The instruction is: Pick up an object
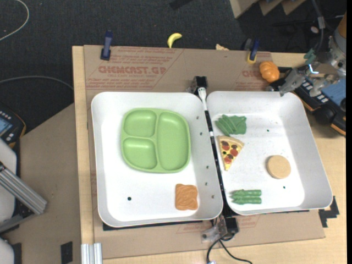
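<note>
Even, bright overhead light on my bench; the white bins (104, 147) glare softly, shadows stay faint, the dark floor (55, 26) at upper left goes dim, focus slightly soft throughout

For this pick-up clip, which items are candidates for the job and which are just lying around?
Job candidates, in the bins:
- green divided plate
- orange waffle-like piece
- leafy green piece
- pizza slice
- round tan cookie
- green beans
- gripper, over the right bin's far corner

Lying about, outside the bins:
- banana
- small orange fruit
- blue clamps
</note>
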Controlling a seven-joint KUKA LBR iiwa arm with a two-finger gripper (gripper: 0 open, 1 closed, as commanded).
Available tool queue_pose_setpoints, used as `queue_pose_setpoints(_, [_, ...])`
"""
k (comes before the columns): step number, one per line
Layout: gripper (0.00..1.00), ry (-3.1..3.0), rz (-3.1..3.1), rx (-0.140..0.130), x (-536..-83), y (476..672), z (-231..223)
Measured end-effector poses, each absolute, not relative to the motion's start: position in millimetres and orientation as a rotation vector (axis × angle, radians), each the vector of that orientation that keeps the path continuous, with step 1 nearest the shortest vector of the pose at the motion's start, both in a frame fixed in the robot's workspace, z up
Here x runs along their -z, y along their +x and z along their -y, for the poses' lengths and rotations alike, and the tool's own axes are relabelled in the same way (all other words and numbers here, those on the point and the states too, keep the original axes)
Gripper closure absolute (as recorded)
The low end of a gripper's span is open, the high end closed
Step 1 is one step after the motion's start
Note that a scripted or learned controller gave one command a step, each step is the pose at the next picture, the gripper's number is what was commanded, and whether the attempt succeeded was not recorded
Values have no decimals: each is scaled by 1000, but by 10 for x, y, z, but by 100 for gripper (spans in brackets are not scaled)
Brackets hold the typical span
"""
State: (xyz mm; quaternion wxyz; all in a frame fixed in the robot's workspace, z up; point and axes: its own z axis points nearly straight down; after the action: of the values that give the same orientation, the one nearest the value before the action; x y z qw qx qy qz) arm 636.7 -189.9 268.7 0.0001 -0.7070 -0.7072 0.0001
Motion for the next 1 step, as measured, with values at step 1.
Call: queue_pose_setpoints(1, [0, -2218, 2237, 14, -3691, 6103, 1125])
